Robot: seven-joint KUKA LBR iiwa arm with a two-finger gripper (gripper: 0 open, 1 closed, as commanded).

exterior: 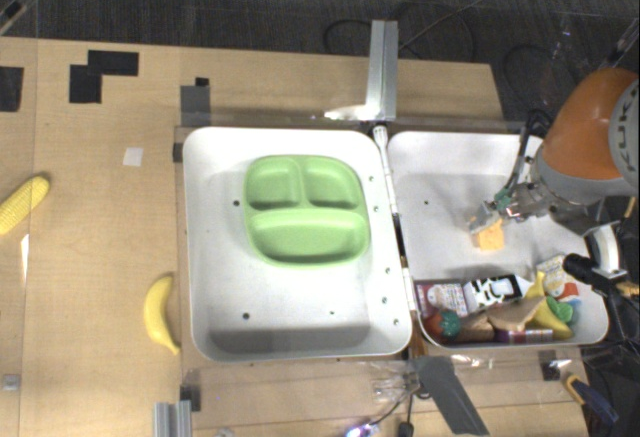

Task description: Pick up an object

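My gripper hangs low over the middle of the right bin, reaching in from the right below the orange wrist band. A small orange-yellow wedge lies directly under its tip, touching or nearly touching it. Whether the wedge is gripped is not visible from this angle. Along the front wall of the right bin lies a pile of objects: a dark red packet, a black-and-white item, a yellow toy, a green ball and a brown piece.
In the left bin a green divided plate lies flat. On the bench to the left of the bins are a banana and a corn cob. A metal post stands behind the bins' shared wall.
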